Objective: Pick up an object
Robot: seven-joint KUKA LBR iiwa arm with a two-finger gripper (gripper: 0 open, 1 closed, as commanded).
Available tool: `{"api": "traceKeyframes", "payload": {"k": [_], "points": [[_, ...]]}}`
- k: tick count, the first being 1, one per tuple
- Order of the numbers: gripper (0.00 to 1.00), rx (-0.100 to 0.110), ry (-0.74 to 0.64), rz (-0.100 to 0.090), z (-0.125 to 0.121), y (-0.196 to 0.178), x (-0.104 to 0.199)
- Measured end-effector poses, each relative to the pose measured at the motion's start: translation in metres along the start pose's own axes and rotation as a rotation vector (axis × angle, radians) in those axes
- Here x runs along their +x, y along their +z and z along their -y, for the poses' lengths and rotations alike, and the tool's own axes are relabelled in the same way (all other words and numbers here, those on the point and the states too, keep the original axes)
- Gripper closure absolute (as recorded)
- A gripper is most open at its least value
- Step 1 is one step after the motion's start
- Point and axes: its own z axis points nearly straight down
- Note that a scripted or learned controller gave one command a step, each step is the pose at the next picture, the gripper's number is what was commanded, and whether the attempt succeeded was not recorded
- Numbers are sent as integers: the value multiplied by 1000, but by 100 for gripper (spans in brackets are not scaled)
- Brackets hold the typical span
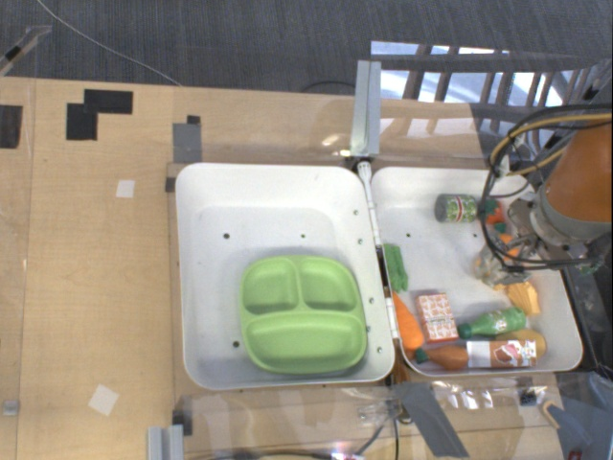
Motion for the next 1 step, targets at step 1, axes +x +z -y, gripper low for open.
{"api": "traceKeyframes", "payload": {"k": [1], "points": [[100, -5, -31, -11, 16, -130, -23]]}}
